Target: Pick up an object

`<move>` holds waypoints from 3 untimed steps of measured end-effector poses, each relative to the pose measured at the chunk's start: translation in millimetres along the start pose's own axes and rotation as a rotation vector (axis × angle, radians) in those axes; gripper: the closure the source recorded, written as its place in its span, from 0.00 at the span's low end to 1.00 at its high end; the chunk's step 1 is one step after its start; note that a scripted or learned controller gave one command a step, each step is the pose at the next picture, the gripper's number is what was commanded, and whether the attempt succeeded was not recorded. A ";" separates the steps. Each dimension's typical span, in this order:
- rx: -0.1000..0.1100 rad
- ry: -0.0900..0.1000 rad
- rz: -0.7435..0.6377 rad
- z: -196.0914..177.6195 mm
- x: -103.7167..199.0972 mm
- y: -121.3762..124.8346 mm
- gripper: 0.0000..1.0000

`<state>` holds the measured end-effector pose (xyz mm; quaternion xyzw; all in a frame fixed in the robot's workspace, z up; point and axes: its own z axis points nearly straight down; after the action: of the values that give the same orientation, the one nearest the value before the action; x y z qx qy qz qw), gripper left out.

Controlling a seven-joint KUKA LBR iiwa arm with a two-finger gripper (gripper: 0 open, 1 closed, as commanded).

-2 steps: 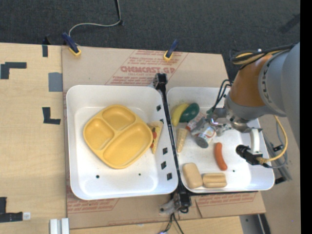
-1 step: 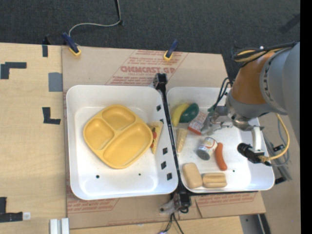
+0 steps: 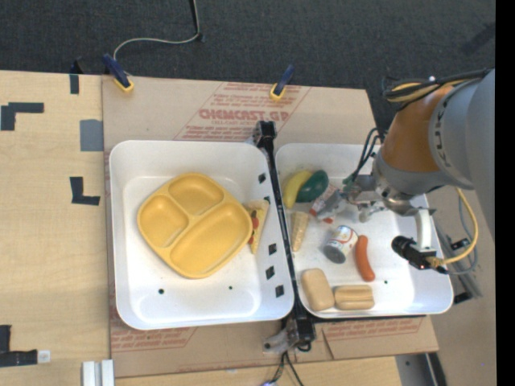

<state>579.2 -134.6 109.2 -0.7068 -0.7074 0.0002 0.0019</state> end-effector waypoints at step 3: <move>-0.009 -0.006 0.001 12.8 -32.7 -32.2 0.00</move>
<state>546.9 -167.3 96.4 -0.7072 -0.7070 -0.0008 -0.0035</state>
